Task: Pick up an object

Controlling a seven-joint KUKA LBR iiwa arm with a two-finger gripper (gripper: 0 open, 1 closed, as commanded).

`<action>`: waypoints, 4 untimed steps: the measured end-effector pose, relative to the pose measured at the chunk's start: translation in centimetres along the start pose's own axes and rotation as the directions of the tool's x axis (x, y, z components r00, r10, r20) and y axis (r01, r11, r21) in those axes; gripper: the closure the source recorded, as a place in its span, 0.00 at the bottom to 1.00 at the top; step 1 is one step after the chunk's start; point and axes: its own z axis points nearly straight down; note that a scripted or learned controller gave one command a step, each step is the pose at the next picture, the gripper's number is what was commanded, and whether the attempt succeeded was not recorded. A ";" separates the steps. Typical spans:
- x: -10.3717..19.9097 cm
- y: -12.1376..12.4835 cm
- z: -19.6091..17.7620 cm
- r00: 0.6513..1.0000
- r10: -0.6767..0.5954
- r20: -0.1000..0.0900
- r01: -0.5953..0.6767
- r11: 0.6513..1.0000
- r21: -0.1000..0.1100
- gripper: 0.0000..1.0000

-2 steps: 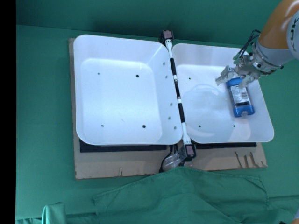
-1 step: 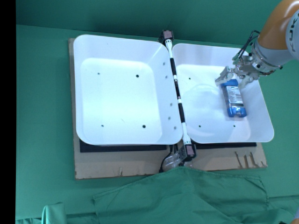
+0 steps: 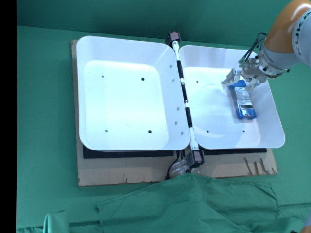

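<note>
Progress looks early to middling: my gripper [image 3: 241, 80] sits at the upper end of the blue packet [image 3: 243, 101], low over the right bin [image 3: 272, 125], and the packet lies flat on the bin floor, not lifted. I cannot tell from here whether I am open or clamped, so I claim no hold. What remains, as I judge it, is a sure grasp and the lift clear of the bin.

The packet is a slim oblong. Its long axis runs from directly under me away toward the bin's near rim, tilted slightly; its white-labelled end is nearest me, its blue end farthest.
</note>
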 end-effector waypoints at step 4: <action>0.4 0.7 -16.0 1.000 -0.001 -0.007 0.001 1.000 0.013 1.00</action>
